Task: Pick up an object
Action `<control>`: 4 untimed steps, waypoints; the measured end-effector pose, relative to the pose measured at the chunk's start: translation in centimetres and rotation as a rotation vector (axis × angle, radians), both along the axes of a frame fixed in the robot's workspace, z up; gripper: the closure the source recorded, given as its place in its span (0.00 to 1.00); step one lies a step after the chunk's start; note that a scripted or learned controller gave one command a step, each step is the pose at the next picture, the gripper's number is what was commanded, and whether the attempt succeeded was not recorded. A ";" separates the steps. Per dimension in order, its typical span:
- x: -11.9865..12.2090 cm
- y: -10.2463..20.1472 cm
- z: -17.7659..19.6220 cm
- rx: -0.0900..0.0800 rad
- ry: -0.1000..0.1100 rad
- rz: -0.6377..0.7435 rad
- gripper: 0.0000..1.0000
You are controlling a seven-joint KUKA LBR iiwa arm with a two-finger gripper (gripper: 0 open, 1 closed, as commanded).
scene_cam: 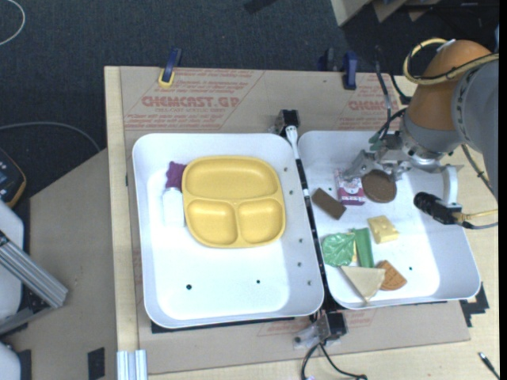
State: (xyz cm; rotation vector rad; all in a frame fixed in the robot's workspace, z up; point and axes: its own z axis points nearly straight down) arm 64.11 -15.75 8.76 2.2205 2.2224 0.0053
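With our end effector [379, 167] low over the right bin [451, 283], grip state impossible to tell, we should settle squarely on the brown round piece [379, 187] beneath it before closing.

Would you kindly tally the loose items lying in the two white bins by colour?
Yellow: 2, the divided tray and a small block
Brown: 2, a flat piece and a round piece
Green: 2
Purple and white: 2
Cream wedge: 1
Orange: 1
Total: 10
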 end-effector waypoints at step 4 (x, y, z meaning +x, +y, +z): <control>1.0 0.3 13.8 -0.005 -0.001 0.001 1.00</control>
